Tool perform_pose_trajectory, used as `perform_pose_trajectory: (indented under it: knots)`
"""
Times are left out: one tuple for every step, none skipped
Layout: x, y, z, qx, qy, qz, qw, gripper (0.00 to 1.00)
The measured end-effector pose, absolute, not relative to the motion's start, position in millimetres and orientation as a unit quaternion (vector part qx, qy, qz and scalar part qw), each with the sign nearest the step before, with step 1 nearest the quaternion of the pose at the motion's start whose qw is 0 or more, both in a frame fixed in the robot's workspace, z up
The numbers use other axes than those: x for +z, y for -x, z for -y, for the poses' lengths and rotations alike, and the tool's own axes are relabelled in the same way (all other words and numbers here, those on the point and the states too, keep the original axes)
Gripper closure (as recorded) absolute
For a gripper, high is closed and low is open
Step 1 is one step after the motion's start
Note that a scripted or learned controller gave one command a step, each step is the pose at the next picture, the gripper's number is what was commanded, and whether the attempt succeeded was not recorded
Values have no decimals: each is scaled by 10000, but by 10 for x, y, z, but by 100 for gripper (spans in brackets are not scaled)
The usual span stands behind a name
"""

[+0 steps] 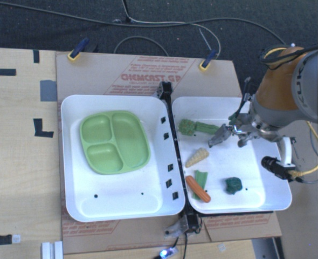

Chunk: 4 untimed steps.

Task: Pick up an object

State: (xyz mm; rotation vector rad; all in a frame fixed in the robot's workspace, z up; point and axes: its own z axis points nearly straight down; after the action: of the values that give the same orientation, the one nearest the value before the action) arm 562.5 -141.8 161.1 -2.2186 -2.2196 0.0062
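The right bin (256,198) holds several toy foods. A long green vegetable (196,127) lies near its back left. A pale yellow corn cob (197,156) lies below it. An orange carrot (199,189) with a green top rests at the front left, and a small dark green lump (233,185) sits at the front middle. My gripper (229,140) hangs over the middle of this bin, just right of the long green vegetable and the corn. It is open with nothing between its fingers.
The left bin (73,198) holds a light green divided plate (115,142). A black divider (172,155) runs between the two bins. The grey and orange arm (280,93) covers the right bin's back right corner. Cables lie behind the bench.
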Motion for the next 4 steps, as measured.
perform_pose_trajectory:
  knots:
    - [1018,-5672,1449,-6,7072,7070,28,0]
    - [843,-5672,1450,14,7068,7074,7,0]
    - [942,-5679,1451,8,7069,7073,-9,100]
    - [1525,-5626,1416,-2,7066,7077,4,100]
